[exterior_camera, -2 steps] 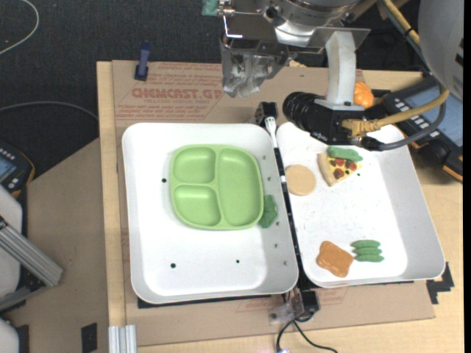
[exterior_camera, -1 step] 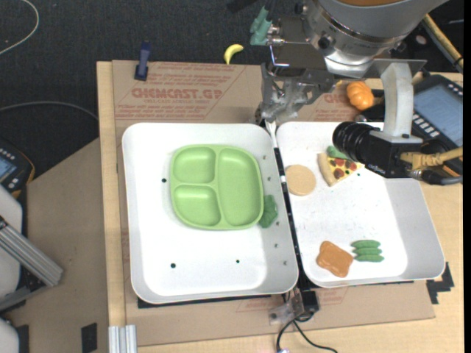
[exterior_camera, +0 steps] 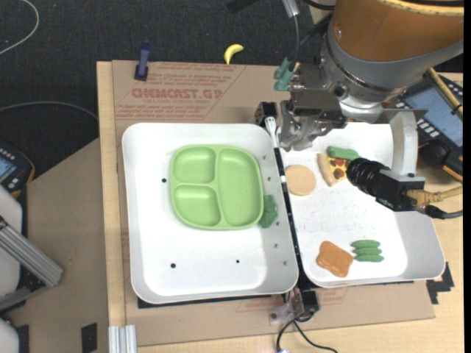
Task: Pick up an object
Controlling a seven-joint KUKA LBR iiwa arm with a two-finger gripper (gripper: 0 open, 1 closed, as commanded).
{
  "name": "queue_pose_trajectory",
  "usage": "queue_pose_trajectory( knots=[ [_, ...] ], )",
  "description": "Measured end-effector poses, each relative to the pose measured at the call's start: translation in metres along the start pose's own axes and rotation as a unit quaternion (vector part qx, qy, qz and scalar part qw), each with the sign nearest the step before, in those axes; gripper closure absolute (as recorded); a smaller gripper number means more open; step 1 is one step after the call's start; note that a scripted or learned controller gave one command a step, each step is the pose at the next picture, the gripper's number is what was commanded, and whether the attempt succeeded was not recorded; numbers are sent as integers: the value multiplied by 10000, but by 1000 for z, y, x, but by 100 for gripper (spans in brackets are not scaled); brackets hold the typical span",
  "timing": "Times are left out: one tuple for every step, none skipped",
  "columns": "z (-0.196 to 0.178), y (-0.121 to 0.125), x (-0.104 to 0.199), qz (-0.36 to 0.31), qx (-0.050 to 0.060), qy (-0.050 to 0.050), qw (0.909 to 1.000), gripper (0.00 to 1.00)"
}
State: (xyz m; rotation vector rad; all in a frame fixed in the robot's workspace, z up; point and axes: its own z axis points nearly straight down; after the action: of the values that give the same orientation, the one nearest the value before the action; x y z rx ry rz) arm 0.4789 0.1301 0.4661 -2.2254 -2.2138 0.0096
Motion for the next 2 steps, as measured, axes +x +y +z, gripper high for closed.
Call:
queue_pose_trajectory(
  knots=[
    [-73, 0, 53, -56, -77, 35, 9999, 100],
    [41, -1, 97, -48, 14, -4, 10000, 100]
  ],
)
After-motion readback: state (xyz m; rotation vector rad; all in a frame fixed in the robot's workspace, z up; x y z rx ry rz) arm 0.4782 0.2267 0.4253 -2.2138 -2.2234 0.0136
